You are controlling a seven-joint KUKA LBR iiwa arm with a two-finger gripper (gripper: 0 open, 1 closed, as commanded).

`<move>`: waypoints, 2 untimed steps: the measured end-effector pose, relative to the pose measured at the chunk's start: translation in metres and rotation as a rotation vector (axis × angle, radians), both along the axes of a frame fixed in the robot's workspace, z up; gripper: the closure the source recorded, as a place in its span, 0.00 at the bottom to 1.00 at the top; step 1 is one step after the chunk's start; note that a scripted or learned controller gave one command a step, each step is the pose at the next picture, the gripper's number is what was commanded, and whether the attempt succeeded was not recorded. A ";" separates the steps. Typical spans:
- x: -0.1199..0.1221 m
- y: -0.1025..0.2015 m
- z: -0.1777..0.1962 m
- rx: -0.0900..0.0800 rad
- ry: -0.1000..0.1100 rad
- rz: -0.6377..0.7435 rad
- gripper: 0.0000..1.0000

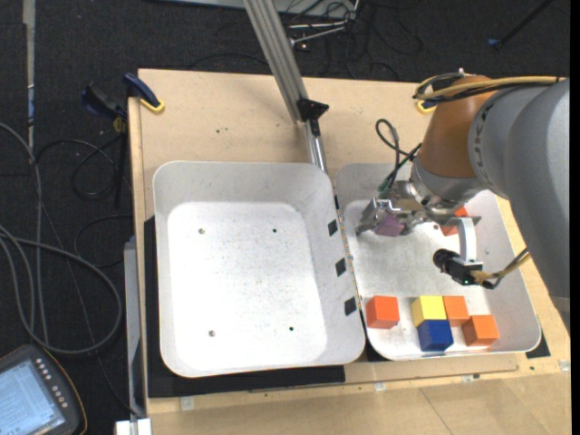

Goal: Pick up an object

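Right now a small purple piece (390,227) sits at my claw (384,217) in the upper part of the right bin (517,338); it looks to be lodged at the claw's tip, but whether it is truly pinched or merely lying under it I cannot tell, and the claw's state is likewise beyond what I can read from above. Nearer the bin's front edge lie the other choices: an orange cube (382,311) alone toward the bin's left wall, then a tight cluster of a yellow cube (429,309), a blue cube (435,334), and two more orange blocks (469,320) beside them. A bit of orange (450,229) peeks from behind my wrist, close to the bin's right side. My judgement is that the step in hand is securing the purple piece, so I should seat it squarely and rise straight up, slowly, keeping clear of the bin's left wall just beside me. A loose cable (390,143) loops above the wrist and could snag if I twist. The left bin (172,188) lies beyond that shared wall.
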State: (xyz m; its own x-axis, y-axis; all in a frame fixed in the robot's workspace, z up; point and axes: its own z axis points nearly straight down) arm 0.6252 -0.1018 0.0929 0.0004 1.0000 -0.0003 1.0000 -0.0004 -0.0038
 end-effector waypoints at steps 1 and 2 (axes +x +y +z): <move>0.001 0.000 0.012 0.000 -0.005 -0.001 1.00; 0.011 -0.005 0.070 -0.001 -0.011 0.002 1.00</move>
State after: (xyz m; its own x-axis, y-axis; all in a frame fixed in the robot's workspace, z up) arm 0.6360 -0.1066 0.1633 -0.0017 1.0000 -0.0016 1.0000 0.0017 0.0074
